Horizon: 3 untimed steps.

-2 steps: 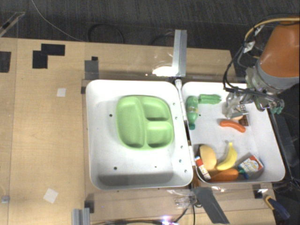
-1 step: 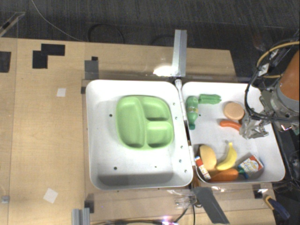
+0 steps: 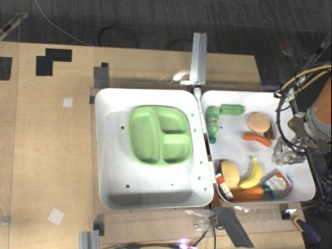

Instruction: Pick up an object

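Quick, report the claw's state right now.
Claw: at the right edge of the right bin, above bare floor beside the hot dog; nothing seen between its fingers; open or closed cannot be told.

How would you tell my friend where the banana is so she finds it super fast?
Look in the right-hand white bin, the one full of toy food, not the bin holding the green tray. Go to its near edge, where several toys crowd together. The banana is the curved bright yellow one, between a rounded yellow piece and a small carton, above an orange carrot.
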Available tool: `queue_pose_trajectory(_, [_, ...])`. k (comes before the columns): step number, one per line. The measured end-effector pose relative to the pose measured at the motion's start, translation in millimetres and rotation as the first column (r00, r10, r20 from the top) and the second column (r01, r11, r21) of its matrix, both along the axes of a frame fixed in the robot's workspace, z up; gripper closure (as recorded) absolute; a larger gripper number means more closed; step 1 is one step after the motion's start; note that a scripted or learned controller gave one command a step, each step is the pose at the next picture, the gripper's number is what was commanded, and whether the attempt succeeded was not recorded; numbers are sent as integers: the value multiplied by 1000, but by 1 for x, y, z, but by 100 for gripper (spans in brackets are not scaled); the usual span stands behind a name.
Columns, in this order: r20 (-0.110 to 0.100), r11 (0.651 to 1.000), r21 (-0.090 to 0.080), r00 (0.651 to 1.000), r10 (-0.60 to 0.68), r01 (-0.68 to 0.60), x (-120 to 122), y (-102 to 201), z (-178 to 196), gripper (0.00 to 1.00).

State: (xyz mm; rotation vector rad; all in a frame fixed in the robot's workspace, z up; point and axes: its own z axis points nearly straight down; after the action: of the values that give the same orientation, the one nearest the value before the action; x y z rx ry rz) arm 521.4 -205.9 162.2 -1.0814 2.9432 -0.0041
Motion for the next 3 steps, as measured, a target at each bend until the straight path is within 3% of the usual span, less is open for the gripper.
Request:
queue_pose_trajectory(1, [1,1000,0,1000,1,-1,1,0,1,0])
queue_pose_trajectory(2, [11,994,-3,994,113,-113,38,48,-72,0])
queue_pose_trajectory(3, [14,971,-4,971,238,-238,-16,106,-70,0])
